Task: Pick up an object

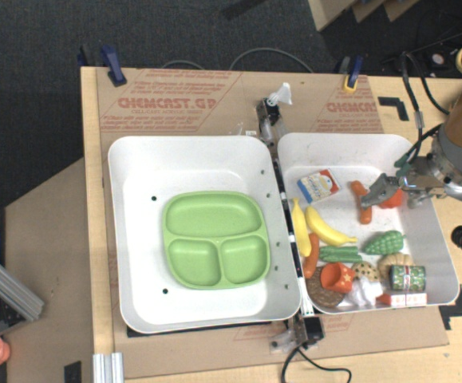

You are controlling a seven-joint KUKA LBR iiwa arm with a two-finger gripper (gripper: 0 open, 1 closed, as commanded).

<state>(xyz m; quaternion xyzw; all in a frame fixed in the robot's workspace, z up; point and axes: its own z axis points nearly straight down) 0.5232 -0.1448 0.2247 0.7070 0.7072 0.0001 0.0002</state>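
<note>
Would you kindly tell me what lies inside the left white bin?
The left white bin holds a green divided plate with three compartments. Whatever lies beneath the plate is covered.

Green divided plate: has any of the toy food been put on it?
No. The green divided plate in the left bin has three bare compartments, while the toy food sits in the right bin.

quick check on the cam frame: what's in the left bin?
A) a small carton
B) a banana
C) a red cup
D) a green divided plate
D: the green divided plate lies in the left bin, while the banana, small carton and red cup all lie in the right bin.
</note>
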